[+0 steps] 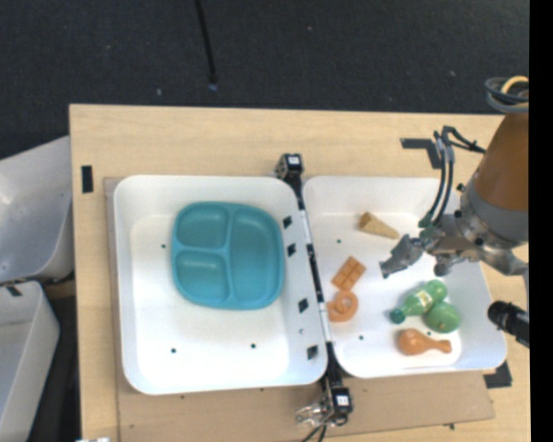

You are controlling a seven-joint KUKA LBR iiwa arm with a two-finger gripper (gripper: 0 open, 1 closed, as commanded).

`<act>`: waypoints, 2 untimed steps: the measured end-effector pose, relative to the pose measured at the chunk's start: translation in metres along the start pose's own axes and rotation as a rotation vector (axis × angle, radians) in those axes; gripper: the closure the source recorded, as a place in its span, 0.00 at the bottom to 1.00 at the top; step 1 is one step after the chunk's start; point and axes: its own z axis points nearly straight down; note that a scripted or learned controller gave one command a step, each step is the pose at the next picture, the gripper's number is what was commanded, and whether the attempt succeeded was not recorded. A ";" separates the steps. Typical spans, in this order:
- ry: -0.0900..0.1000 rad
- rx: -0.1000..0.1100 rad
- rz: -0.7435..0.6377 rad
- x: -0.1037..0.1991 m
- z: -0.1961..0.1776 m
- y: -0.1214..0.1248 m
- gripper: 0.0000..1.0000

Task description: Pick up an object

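From above, the gripper (398, 258) is hovering over the right bin (387, 357); whether it is grasping anything cannot be told. At its 5 o'clock, a green bottle-shaped toy (428, 307) is lying above an orange pear-shaped toy (420, 343). An orange ring (343, 307), an orange waffle piece (348, 273) and a tan wedge (378, 225) are lying nearby. A teal divided plate (229, 254) is sitting in the left bin (147, 357).

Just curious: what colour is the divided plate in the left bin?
Teal blue. The divided plate shows clearly in the camera view.

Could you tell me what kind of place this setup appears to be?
Probably a robotics lab grasping bench: a robot gripper hangs over a white bin of toy items, beside another bin holding a teal divided tray.
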 end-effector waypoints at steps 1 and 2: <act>-0.002 -0.011 -0.003 0.000 -0.005 0.002 0.00; -0.003 -0.006 0.001 -0.006 0.038 0.002 0.00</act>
